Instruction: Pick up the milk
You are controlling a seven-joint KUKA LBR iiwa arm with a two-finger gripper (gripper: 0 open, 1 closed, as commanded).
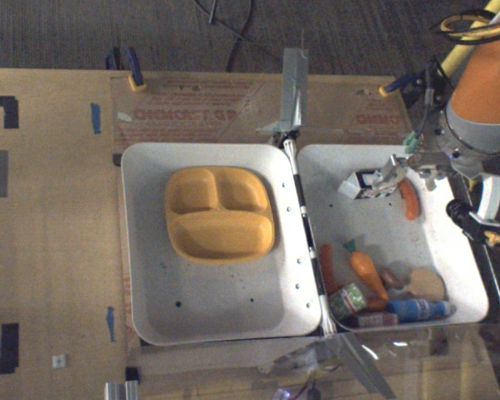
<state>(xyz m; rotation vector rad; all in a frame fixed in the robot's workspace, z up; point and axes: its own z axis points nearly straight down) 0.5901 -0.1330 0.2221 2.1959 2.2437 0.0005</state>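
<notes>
Yellow-orange plate (220,213), 2 white bins (142,223), orange carrot (368,273), blue bottle (418,309)

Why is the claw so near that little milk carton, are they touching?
Cannot tell. In the camera view the gripper overlaps the milk carton, hiding any contact or gap.

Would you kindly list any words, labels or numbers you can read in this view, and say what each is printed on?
Red print on the cardboard sheet behind the left bin: mirrored and too faint to read.
Red print on the cardboard behind the right bin: too blurred to read.
Dark marking on the milk carton: too small to read.
Label on the blue bottle: unreadable.
</notes>
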